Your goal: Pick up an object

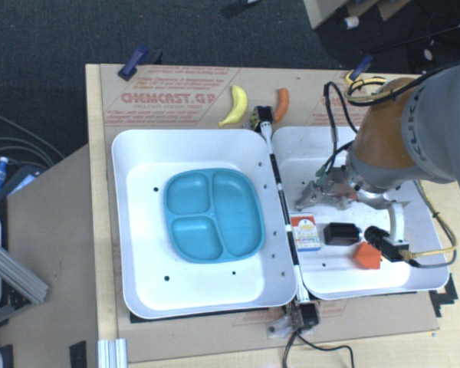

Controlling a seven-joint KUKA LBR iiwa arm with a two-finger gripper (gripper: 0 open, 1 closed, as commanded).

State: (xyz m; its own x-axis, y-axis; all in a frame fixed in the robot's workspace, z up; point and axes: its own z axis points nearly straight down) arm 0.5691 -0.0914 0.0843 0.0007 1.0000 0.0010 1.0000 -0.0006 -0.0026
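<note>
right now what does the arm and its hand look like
The arm is a thick, rounded grey cylinder with a broad orange band above the wrist. Thin black and yellow cables loop beside the band. Below it a grey wrist section leads to the hand, a small grey metal piece with thin pointed parts, low over the right bin.

A divided tray (215, 214) lies in the left bin (138, 282); a small box (305, 232) lies in the right bin (353, 286).

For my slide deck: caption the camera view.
Grey arm over right white bin; blue divided plate in left white bin.
</note>
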